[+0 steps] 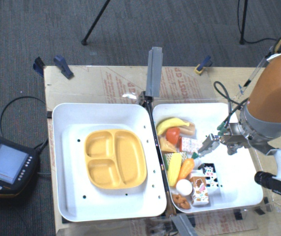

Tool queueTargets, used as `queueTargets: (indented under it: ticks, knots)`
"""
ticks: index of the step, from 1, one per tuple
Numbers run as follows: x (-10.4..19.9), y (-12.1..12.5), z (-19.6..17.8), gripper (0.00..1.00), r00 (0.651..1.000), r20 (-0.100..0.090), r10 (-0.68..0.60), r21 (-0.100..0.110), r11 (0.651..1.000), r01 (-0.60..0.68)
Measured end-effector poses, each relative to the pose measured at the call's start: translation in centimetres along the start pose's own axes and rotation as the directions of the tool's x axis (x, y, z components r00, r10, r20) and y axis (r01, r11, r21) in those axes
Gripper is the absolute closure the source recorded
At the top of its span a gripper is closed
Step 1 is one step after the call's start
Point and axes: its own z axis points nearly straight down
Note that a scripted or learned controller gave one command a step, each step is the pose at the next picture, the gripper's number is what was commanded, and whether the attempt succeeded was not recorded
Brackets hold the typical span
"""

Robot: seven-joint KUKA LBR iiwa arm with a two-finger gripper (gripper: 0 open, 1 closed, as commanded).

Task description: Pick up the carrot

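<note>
The orange carrot (186, 168) lies tilted in the right bin (238, 186), its green top pointing up and right, between a yellow corn cob (174, 168) and a small cow-print carton (209, 173). My gripper (203, 149) hangs just above and to the right of the carrot's green end, reaching in from the right. Nothing shows as held in it.
Packed along the right bin's left side are a banana (171, 125), a tomato (173, 135), a white egg (183, 186), a small box (200, 191) and other toy foods. The left bin (67, 132) holds a yellow divided plate (115, 159).
</note>
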Motion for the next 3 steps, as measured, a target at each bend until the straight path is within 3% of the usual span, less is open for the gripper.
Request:
queueTargets:
  ticks: [1, 2, 3]
  knots:
    - [0.6, 4.0, 7.3, 0.0, 0.975, 0.0, -0.221, 0.001, 0.975, 0.221]
    - [-0.6, 4.2, 16.4, 0.0, 0.903, 0.011, -0.429, -0.026, 0.903, 0.429]
    - [-0.8, 4.3, 15.5, 1.0, 0.905, 0.013, -0.425, -0.028, 0.905, 0.425]
